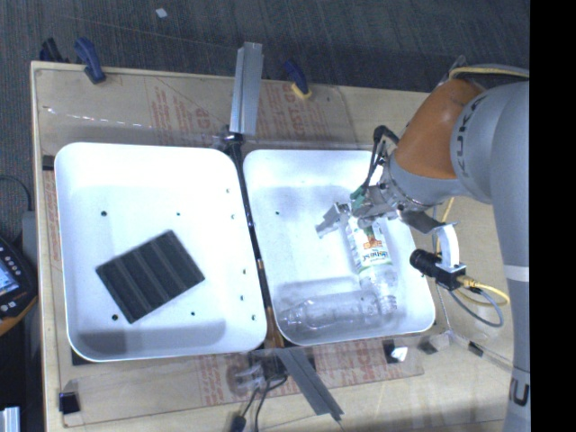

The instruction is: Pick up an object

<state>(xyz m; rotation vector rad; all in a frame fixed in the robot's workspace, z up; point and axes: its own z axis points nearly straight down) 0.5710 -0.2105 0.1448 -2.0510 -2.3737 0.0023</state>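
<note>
A clear plastic bottle with a white, green and orange label point(371, 252) lies lengthwise in the right bin point(288, 174), near its right wall. A second clear bottle point(335, 311) lies across the bin's front. My gripper point(346, 218) hangs over the upper end of the labelled bottle, in the middle-right of that bin. Its grey fingers point down and left, and nothing shows between them. A dark ribbed rectangular pad point(149, 274) lies flat in the left bin point(81, 165).
A metal divider bar point(246, 88) runs back between the bins. Blue clamps point(88, 59) hold the board at the rear. Cables point(472, 288) trail off the bench's right side. A handheld controller point(11, 282) sits at the far left.
</note>
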